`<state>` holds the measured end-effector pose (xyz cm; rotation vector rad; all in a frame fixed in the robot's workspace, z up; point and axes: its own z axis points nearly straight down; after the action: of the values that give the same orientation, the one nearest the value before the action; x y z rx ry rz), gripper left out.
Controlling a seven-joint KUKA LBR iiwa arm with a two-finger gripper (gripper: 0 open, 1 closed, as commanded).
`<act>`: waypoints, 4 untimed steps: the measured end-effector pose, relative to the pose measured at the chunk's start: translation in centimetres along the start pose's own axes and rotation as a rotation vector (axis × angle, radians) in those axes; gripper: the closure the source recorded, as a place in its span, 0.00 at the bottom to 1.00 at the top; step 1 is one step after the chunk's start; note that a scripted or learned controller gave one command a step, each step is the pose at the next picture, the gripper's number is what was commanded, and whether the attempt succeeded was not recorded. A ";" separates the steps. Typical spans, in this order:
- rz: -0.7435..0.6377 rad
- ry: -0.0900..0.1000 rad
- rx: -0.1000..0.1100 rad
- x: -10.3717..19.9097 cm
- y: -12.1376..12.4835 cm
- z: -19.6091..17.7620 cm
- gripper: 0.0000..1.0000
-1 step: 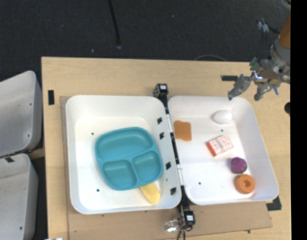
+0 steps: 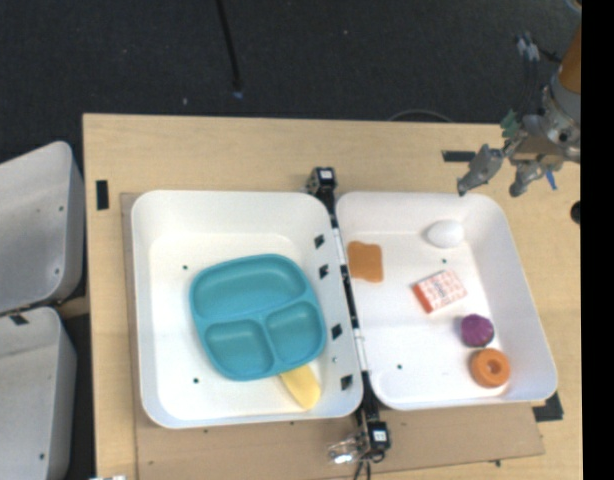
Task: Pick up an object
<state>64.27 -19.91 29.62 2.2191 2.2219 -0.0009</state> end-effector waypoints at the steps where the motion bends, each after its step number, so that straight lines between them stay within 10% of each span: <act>1: 0.003 0.000 0.004 -1.2 0.0 5.4 0.00; 3: 0.001 0.000 0.004 -0.7 0.1 16.1 0.00; 4: 0.000 -0.003 -0.003 -0.8 0.3 14.7 1.00</act>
<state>64.55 -20.71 14.88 2.2158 2.2195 -0.0005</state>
